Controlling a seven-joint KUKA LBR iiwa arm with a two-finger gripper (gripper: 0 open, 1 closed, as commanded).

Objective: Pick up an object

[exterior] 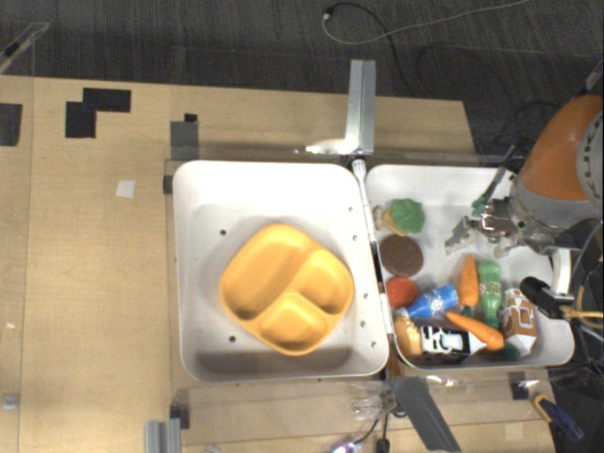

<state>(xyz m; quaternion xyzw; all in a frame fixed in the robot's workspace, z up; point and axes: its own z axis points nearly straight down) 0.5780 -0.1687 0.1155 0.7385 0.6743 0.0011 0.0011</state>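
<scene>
My claw (486, 223), fingers spread and holding nothing, hangs over the right bin (434, 182), and the nearest pick, an upright orange carrot (468, 281), lies just below it, long axis pointing back toward me.

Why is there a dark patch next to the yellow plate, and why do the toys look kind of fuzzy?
In the camera view, the yellow plate throws a soft grey shadow onto the left bin floor toward the picture's lower left, so the light comes from above. In the same view, the toys crowded in the right bin look a bit blurry, and the gripper is too fuzzy to show small details.
</scene>
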